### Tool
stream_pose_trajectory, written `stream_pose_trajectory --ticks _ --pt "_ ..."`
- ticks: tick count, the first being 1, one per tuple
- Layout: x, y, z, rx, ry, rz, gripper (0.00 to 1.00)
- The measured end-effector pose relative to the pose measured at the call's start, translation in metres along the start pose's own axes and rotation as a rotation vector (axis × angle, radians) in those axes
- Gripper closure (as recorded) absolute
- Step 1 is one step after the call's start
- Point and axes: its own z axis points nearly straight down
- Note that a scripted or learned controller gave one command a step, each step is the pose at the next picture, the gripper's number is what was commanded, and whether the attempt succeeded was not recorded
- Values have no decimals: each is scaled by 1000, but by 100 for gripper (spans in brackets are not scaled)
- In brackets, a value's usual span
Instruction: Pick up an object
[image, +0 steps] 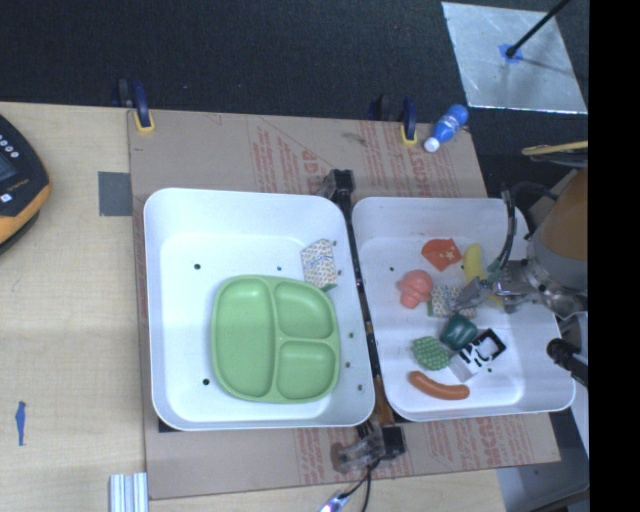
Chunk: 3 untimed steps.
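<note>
Right bin (400, 215), contents: red piece (440, 252); yellow piece (472, 262); pink lump (415, 289); green patterned item (431, 351); dark teal object (460, 329); black-and-white tag (484, 349); sausage (438, 386). Left bin (160, 300): green divided plate (275, 339); small patterned packet (319, 262). End effector (478, 292) low among the right-bin clutter, beside the teal object; jaw state cannot be told; no item seen held. Risk: crowded pieces may be nudged aside or two caught together; a grasp may slip.

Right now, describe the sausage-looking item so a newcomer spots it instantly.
Start at the right-hand white bin, the one crowded with small toys. Look along its near edge, below the green items: the sausage lies flat there. It is the only long, thin orange-red piece; the other reddish toys sit higher up and are chunkier.
</note>
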Motion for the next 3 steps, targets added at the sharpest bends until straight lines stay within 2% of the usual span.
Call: stream_pose_trajectory --ticks 1,2,3 --pt "22 109 -1 -7 1 -2 0" --pt "22 108 -12 5 4 -7 100" --pt "22 109 -13 -1 3 -8 0"
